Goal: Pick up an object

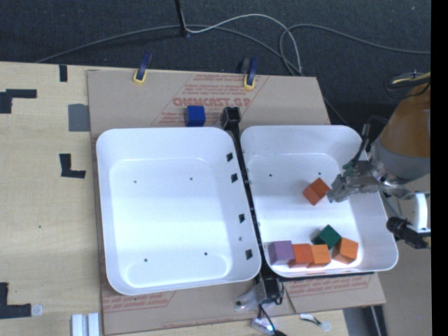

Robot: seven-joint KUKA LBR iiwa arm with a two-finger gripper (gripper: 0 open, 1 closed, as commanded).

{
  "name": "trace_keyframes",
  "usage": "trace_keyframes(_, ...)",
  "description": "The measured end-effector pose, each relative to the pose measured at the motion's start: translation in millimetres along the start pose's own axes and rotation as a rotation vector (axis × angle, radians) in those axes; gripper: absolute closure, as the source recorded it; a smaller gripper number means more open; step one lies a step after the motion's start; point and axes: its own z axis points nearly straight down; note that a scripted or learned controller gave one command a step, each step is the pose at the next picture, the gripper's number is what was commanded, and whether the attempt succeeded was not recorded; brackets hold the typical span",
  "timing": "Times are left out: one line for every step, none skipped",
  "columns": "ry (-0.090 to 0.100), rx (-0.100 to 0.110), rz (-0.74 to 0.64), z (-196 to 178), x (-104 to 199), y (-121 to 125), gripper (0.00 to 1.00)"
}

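Small blue cube [195,115] on brown cardboard sheet [280,96], just behind empty left white plastic bin [112,208]. Two yellow-blue clamps [142,69] [250,74] at cardboard's far edge. Black cables [231,23] on dark floor.

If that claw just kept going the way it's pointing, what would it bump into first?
Most likely the orange block lying alone in the right bin. The claw points leftward at it and sits right beside it. Height is hard to judge from above, so it might pass over.

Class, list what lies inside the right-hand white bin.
Inside the right bin: an orange block beside the pincer, plus purple, orange, green and orange blocks. The arm covers its right rim.
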Motion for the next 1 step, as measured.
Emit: trace_keyframes(0.0, 0.0, 0.0, -57.7, 8.8, 2.5, 1.0)
